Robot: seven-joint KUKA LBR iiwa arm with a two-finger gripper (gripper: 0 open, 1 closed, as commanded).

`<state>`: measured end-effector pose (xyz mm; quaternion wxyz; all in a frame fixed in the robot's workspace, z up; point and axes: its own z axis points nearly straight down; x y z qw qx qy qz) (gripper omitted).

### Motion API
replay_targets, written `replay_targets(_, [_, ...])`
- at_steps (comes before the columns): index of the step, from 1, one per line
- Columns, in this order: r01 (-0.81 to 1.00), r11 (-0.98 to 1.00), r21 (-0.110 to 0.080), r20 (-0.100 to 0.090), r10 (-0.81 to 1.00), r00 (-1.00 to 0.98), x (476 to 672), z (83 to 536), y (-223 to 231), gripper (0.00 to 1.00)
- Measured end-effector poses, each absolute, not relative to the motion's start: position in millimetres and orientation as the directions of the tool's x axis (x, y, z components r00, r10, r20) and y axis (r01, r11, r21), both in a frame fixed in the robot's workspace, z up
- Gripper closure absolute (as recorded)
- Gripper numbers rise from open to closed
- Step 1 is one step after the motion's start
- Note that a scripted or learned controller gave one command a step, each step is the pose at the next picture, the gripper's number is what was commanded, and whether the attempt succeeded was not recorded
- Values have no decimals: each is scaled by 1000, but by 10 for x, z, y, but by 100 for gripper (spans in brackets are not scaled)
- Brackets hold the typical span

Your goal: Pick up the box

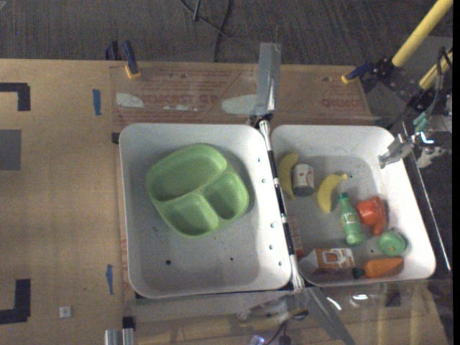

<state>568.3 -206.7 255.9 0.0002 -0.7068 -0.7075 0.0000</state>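
The box lies flat at the near edge of the right bin, beside a carrot. A green divided plate sits in the left bin.

A brown wooden bench carries black corner markings and blue tape strips. Beyond its far edge lies dark grey carpet, crossed by a black cable. Lighting is dim and even.
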Motion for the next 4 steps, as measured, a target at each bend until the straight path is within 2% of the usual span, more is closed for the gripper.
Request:
replay_targets(1, [1000, 2, 3, -1, 1000, -2, 5693, 2667, -2070, 100])
replay_targets(2, [999, 51, 0, 0, 999, -51, 5418, 2147, -2150, 100])
replay_targets(3, [1000, -4, 4, -3, 1000, 4, 5676, 4005, -2230, 100])
replay_targets(4, [1000, -3, 3, -3, 1000, 3, 5677, 3999, -2226, 0])
